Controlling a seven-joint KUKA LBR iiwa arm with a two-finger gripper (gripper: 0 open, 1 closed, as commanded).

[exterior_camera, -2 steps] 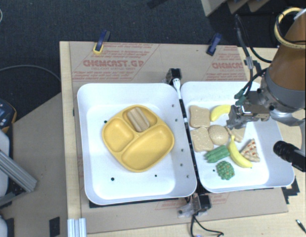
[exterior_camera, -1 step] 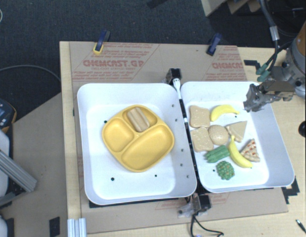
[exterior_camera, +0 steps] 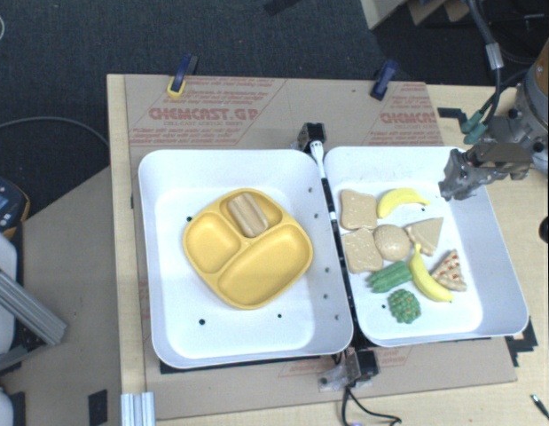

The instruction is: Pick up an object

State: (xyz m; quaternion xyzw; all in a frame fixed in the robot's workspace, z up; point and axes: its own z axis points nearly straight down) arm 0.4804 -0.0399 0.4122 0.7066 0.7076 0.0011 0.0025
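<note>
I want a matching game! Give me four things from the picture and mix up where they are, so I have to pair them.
Things:
1. hot dog
2. pizza slice
3. broccoli
4. claw

Places:
A. nearest the front edge of the right bin
B. over the right bin's far right part
C. in a compartment of the yellow plate
D. beside the long banana, on its right

Pairs: 1-C, 2-D, 3-A, 4-B
</note>
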